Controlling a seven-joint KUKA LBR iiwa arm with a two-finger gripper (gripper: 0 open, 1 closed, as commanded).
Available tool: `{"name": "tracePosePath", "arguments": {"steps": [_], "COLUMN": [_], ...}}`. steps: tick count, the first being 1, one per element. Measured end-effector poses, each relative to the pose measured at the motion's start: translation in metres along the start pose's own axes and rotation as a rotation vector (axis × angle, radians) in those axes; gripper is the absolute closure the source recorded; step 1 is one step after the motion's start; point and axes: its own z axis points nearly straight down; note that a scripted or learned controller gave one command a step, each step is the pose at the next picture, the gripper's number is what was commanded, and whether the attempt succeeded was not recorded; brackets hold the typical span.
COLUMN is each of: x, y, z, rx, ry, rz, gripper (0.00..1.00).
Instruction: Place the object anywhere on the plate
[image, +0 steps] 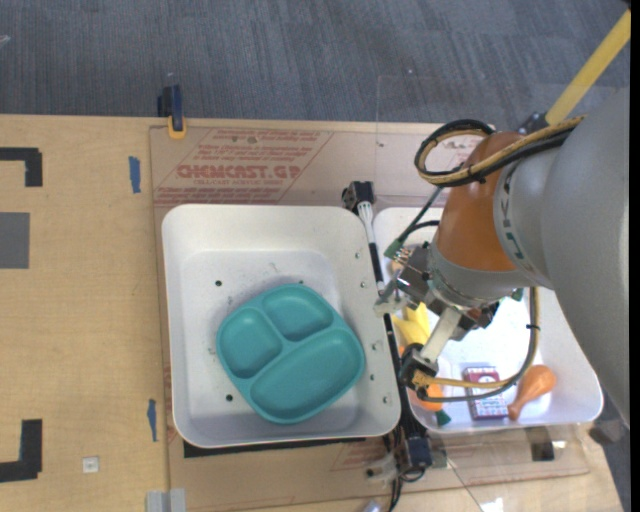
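Teal plate (291, 352) — three compartments, lying in the left bin (190, 300), toward its 6 o'clock side; nothing on it.

Right bin (585, 400) — holds a yellow item (413, 325), an orange item (531, 386) toward 4 o'clock, and a small pink-and-white packet (483, 379).

Gripper (420, 365) — low over the right bin's 9 o'clock edge, just beside the yellow item; its opening and any hold cannot be told from here.

Step in hand, as judged: the pick — which item is meant is unclear. Next move calls for lifting clear of the dividing wall, then carrying toward 9 o'clock, over the plate.
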Motion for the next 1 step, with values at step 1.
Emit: {"name": "tracePosePath", "arguments": {"steps": [1], "x": [0.0], "y": [0.0], "z": [0.0], "rx": [0.0], "ry": [0.0], "rz": [0.0], "gripper": [0.0]}}
